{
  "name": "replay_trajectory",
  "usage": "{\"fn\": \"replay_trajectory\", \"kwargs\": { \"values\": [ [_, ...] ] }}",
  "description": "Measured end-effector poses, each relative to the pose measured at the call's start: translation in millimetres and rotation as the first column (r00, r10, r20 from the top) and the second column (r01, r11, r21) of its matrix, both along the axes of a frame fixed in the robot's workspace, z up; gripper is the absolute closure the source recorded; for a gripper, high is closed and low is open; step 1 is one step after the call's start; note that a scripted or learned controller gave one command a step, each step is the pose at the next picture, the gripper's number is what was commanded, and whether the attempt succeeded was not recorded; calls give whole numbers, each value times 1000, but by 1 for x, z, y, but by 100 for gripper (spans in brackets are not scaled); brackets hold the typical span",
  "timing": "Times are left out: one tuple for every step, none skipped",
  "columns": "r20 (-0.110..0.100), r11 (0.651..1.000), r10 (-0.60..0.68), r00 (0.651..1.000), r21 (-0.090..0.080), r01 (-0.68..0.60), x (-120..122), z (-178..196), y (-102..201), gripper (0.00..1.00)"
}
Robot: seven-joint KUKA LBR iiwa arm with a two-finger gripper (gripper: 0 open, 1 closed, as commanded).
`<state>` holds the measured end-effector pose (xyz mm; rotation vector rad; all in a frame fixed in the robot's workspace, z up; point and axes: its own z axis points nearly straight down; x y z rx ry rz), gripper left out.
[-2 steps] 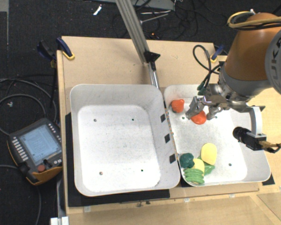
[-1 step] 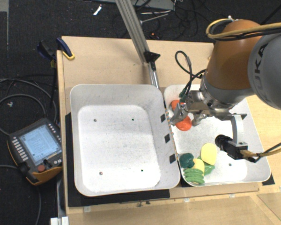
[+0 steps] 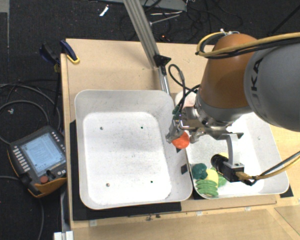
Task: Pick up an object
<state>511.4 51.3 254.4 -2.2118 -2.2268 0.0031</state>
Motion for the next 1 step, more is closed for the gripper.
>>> {"fn": "replay_trajectory", "kwargs": {
  "values": [
    [0,1000,0,1000,0,0,-14,-19,48,100]
  ]
}}
